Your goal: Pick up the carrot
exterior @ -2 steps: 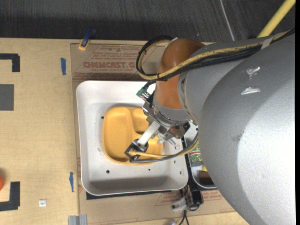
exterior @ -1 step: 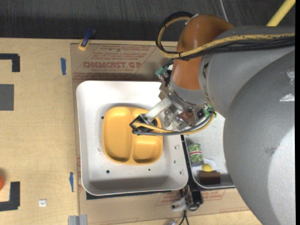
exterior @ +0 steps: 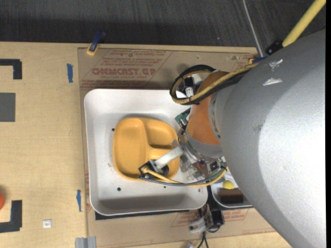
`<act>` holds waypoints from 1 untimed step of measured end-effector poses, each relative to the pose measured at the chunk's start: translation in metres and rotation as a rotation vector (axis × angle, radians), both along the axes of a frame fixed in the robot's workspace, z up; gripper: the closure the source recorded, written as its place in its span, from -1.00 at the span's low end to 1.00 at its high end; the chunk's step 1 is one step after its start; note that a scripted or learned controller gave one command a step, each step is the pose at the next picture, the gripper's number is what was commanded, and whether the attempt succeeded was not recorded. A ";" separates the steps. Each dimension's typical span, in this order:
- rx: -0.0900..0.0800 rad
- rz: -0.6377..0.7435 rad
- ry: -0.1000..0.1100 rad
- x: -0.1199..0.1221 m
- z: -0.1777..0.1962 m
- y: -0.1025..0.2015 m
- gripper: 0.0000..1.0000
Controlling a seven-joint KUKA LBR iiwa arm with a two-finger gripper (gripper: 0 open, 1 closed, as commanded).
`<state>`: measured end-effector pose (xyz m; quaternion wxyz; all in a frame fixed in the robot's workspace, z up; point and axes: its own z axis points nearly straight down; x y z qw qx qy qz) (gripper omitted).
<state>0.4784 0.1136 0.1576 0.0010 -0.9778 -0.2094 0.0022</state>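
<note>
Camera view looks down on the left bin, where a large yellow moulded thing lies near the middle. The pincer is low at the right edge of this thing, under the grey arm. Whether it is apart or together, I cannot tell. Where the carrot is I also cannot tell: the arm hides the right part of the bin, so it may lie there. The risk, I think, is a grasp on the yellow thing or on nothing, because the aim is not sure.
</note>
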 end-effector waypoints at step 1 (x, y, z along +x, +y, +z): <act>-0.001 -0.156 -0.006 0.055 0.114 0.003 1.00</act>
